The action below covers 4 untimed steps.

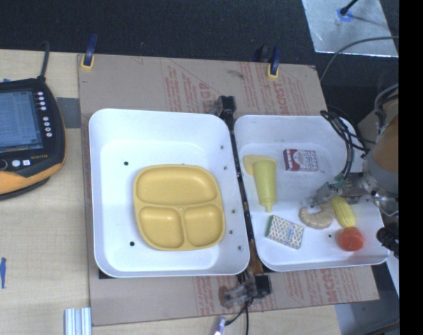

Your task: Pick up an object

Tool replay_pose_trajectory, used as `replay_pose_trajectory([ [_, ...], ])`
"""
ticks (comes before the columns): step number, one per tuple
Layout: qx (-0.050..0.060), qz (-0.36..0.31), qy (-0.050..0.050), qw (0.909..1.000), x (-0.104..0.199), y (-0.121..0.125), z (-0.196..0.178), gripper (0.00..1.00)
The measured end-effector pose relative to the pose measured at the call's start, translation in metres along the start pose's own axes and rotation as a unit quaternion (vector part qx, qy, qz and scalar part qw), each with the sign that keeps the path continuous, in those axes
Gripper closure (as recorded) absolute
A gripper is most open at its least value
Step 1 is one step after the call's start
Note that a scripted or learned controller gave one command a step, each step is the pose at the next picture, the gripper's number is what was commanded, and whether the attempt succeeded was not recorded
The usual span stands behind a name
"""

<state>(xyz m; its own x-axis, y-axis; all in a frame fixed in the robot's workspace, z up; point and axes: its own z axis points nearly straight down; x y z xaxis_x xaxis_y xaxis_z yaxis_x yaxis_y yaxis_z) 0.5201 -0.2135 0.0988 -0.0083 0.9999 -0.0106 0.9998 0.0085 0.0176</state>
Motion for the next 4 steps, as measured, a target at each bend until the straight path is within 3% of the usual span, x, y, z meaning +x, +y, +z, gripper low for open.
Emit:
replay_pose_trajectory([
  [1, -0.002, -0.001, -0.004, 1.0000, -0.004, 0.001, -0.014, 1.00],
  [2, 0.011, 0.002, 0.006, 0.9999, 0.037, -0.044, 0.006, 1.00],
  [3, 0.009, 0.001, 0.005, 0.9999, 0.090, -0.013, -0.108, 1.00],
  [4, 0.010, 0.002, 0.005, 0.9999, 0.105, 0.091, -0.119, 1.00],
])
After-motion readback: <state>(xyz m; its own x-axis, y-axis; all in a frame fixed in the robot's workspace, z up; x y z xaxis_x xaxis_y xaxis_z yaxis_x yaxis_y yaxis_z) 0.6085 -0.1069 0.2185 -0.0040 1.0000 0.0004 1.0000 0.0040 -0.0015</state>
